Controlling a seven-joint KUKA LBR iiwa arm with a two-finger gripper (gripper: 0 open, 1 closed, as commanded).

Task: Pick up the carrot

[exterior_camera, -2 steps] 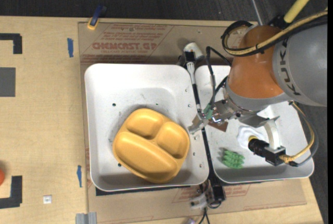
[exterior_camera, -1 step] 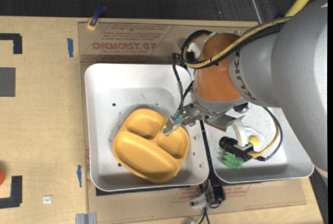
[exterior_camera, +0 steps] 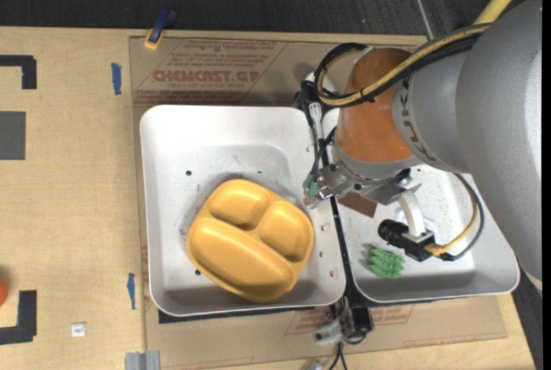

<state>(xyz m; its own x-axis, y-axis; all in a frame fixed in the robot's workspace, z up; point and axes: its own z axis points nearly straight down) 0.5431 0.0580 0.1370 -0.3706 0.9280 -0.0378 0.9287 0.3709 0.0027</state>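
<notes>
The grey arm with its orange band (exterior_camera: 372,114) reaches in from the right and hangs low over the left part of the right bin (exterior_camera: 491,274). My gripper (exterior_camera: 375,198) sits under the wrist, close to the wall between the two bins, and the wrist covers most of it. A small green knobbly piece (exterior_camera: 385,262) lies on the right bin's floor just in front of the gripper, apart from it. It could be a carrot's leafy top, but I cannot tell. The arm hides much of this bin's floor.
A large yellow rounded lump (exterior_camera: 250,238) fills the front of the left bin (exterior_camera: 172,144). Black and yellow cables (exterior_camera: 461,239) loop from the wrist over the right bin. Both bins rest on cardboard (exterior_camera: 207,71) on the wooden bench.
</notes>
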